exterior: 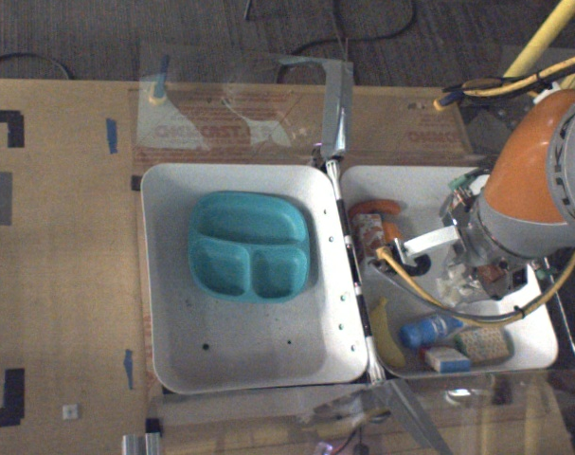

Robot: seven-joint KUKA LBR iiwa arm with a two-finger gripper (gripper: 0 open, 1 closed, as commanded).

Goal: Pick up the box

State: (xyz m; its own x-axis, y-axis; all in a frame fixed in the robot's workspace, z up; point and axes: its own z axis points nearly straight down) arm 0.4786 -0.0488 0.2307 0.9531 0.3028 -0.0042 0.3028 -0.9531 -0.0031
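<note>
Left of the end effector (pixel 460 275), a teal three-compartment plastic tray (pixel 250 245) leaves open white floor around it; below, a blue bottle (pixel 431 331) and yellow banana (pixel 389 335) crowd together.

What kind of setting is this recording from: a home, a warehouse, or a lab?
Most likely a robotics lab bench: two white bins sit on a cardboard-covered table marked with tape, loose cables trail over carpet, and a teal divided plate and small household items serve as props.

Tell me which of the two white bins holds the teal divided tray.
The left bin; the teal tray lies in it, while the right bin holds small items under the arm.
</note>
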